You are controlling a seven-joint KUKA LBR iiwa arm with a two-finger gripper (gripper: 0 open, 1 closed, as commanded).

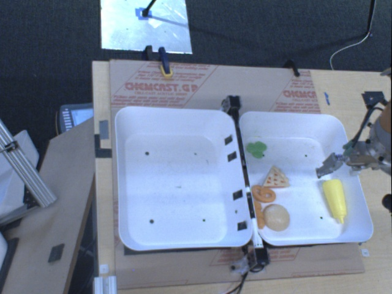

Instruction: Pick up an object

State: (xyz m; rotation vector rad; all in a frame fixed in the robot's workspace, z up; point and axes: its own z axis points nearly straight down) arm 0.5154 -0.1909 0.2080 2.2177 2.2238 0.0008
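You had the gripper at the right of the frame, over the right bin, just above the upper end of the yellow corn cob (whether the claw was open or closed, I cannot tell). The cob lay by the bin's right wall, while a green piece, a cheese wedge, an orange pretzel and a tan ball sat near the divider; the left bin filled mid-frame.
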